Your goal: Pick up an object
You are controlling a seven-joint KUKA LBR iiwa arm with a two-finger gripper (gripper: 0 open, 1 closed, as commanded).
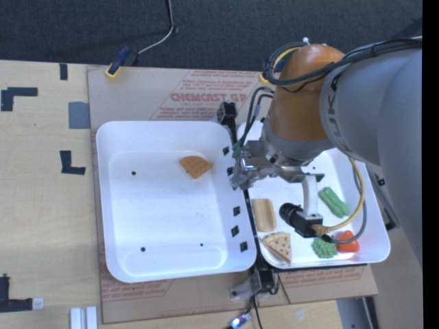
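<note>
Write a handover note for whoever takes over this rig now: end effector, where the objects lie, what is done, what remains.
End effector: over the divide between the bins, by the right bin's left edge; nothing seen held.
Left bin: one tan toast piece.
In the right bin: bread roll, wedge slice, green pod, green floret, red piece.
Done: no pick yet. Left: grasp and lift one object.
</note>
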